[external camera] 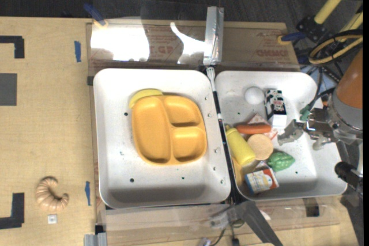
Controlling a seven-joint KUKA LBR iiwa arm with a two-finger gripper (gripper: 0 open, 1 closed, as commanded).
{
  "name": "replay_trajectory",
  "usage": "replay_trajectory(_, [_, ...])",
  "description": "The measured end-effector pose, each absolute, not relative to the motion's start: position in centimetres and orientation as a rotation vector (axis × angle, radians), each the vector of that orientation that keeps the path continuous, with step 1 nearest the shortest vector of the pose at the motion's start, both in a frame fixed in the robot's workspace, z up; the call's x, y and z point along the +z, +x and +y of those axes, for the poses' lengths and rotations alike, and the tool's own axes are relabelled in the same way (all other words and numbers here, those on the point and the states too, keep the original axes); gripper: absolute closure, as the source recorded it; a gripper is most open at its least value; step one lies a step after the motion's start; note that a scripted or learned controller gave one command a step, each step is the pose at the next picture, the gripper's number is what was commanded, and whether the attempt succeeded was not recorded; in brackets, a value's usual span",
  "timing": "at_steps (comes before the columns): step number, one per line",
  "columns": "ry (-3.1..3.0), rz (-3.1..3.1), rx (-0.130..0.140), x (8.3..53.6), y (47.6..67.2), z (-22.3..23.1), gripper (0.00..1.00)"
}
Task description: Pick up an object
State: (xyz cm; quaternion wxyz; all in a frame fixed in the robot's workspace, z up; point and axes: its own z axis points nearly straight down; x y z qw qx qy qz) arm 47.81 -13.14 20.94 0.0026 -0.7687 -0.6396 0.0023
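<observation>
Yellow bottle (240, 147) in rt bin lies lengthwise, cap toward far-left; pincer (290, 131) state unclear.

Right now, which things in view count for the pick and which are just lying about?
For the pick, right bin:
yellow bottle
orange carrot-like piece
tan disc
green piece
small can
white ball
gripper

Lying about:
yellow divided tray in the left bin
tan curled toy on the bench

A tan table (40, 141) fills the left of the frame, marked with blue tape strips (77, 50) and black squares (8, 89). At lower left lies a curled beige toy (52, 193). Yellow-black cables (331, 43) coil at upper right.
</observation>
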Motion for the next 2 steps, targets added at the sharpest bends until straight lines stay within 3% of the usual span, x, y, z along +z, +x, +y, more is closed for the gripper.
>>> replay_trajectory(1, [-2.404,-2.024,-0.002,9.36,56.35,-10.48,0.0])
replay_trajectory(2, [-2.406,-2.022,-0.002,10.33,56.36,-10.53,1.0])
